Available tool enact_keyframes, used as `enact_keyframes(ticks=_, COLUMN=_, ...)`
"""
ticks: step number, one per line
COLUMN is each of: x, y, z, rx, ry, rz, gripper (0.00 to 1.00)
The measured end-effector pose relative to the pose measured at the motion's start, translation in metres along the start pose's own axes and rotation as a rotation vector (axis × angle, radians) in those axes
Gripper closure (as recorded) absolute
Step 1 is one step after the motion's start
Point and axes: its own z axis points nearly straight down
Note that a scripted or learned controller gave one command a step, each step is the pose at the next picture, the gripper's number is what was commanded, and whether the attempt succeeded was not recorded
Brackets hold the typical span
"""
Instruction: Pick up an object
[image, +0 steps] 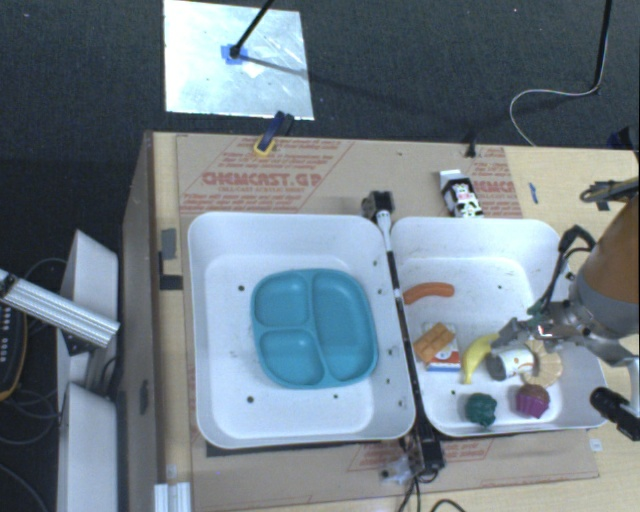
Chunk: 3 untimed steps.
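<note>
The right bin (480, 245) holds several small toys. An orange sausage (427, 292) lies near its left wall. Below it an orange waffle-like block (435, 341) rests beside a yellow banana (477, 356). A green lump (481, 408) and a purple lump (532, 401) sit along the front wall. My gripper (527, 338) hangs low over the right half of this bin, just above a white and tan piece (510, 364) and just right of the banana. Nothing shows as lifted.
The left bin (225, 255) holds a blue divided plate (312, 327). A black divider (397, 300) runs between the bins. On the cardboard behind the bins lie a small black-and-white item (460, 194) and a yellow-and-blue tool (272, 133). The arm's grey body (612, 290) covers the right bin's right wall.
</note>
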Motion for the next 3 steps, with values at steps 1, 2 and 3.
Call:
enact_keyframes(ticks=1, x=-0.021, y=0.001, z=0.049, rx=-0.003, ry=-0.002, rz=0.001, gripper=0.0)
enact_keyframes(ticks=2, x=-0.021, y=0.002, z=0.039, rx=-0.005, ry=-0.001, rz=-0.001, gripper=1.0)
enact_keyframes(ticks=3, x=0.072, y=0.002, z=-0.041, rx=-0.006, ry=-0.001, rz=-0.003, gripper=1.0)
